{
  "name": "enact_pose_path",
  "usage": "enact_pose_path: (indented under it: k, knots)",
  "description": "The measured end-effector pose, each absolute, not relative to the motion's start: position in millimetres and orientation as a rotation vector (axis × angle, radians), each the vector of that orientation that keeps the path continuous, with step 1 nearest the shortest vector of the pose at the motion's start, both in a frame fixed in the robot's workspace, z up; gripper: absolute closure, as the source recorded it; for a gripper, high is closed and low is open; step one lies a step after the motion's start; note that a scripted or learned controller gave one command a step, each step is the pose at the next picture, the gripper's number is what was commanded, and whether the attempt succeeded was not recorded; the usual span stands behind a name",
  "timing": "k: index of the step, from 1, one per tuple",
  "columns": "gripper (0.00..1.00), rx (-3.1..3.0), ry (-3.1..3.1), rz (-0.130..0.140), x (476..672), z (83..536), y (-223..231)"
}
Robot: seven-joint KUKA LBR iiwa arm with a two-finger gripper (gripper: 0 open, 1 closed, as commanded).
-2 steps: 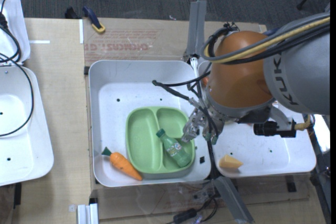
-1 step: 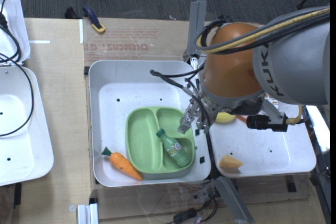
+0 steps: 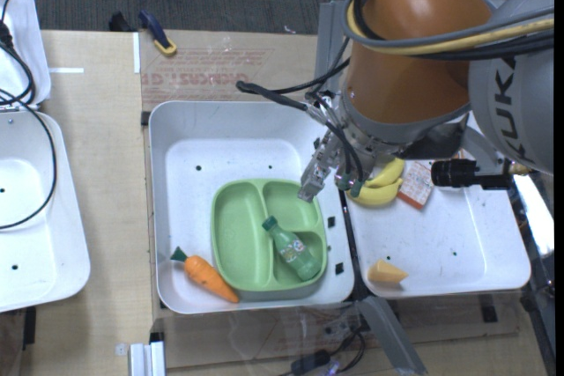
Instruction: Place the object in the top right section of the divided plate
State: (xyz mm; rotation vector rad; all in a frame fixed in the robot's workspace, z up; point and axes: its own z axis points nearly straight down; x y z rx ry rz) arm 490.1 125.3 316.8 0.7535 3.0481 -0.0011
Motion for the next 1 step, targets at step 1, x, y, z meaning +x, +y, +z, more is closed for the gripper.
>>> enact_pose_path:
  k: [1]
  knots:
    - [0.0, 0.754, 3.048, -0.001, 490.0, 316.7, 125.3]
